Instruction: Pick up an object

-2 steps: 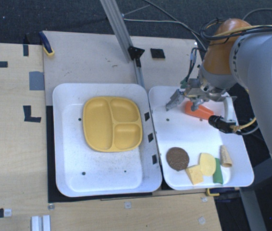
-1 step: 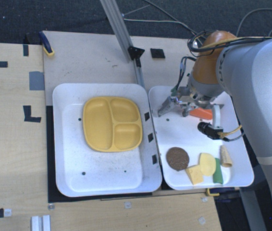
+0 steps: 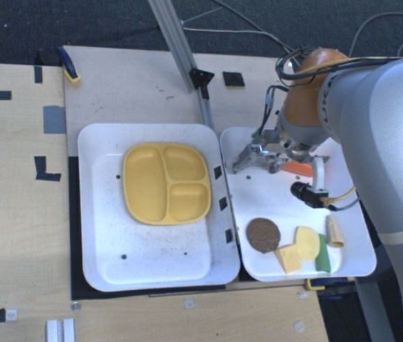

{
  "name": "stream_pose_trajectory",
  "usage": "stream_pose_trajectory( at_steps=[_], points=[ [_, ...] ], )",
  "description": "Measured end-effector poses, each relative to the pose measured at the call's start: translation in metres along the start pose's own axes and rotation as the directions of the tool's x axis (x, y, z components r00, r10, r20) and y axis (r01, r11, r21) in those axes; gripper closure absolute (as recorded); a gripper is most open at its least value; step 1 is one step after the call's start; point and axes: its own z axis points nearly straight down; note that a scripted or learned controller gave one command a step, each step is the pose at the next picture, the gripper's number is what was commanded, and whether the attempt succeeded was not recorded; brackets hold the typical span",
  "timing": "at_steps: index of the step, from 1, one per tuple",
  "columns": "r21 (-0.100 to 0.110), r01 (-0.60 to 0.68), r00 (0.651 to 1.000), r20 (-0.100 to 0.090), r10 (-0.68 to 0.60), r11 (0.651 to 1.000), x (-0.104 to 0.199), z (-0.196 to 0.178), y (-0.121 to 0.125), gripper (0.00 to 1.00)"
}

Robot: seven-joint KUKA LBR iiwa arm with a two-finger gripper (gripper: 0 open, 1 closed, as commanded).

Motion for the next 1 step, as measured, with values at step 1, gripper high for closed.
stream_pose_trajectory(
  at_steps=[1],
  points=[
    [-0.005, 0.001, 1.0, 0.003, -0.001, 1.0, -0.0003, -0.0113, 0.0011, 1.0]
  ],
)
